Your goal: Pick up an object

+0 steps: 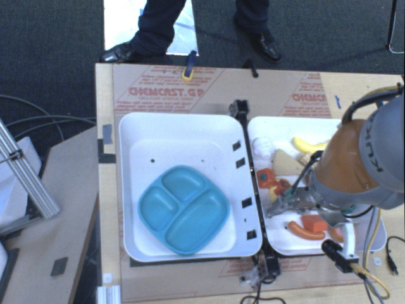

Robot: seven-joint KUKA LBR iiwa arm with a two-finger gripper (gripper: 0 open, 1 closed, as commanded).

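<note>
The right bin (266, 128) holds several toy foods: a yellow banana (308, 145), a white piece (262, 146), a beige wedge (288, 163), a red and orange piece (266, 178), a red sausage (304, 231) and a red block (314, 222). My gripper (281, 202) hangs low over the bin's left half, just right of the red and orange piece and above the sausage. The grey arm and its orange band (338, 163) cover the bin's right side. I see nothing lifted.
The left bin (126, 170) bears a blue divided plate (183, 209). A black divider (253, 189) runs between the bins. A person's legs (158, 18) stand beyond the bench. A yellow-handled tool (189, 68) lies at the far edge. A metal frame (25, 176) stands at left.
</note>
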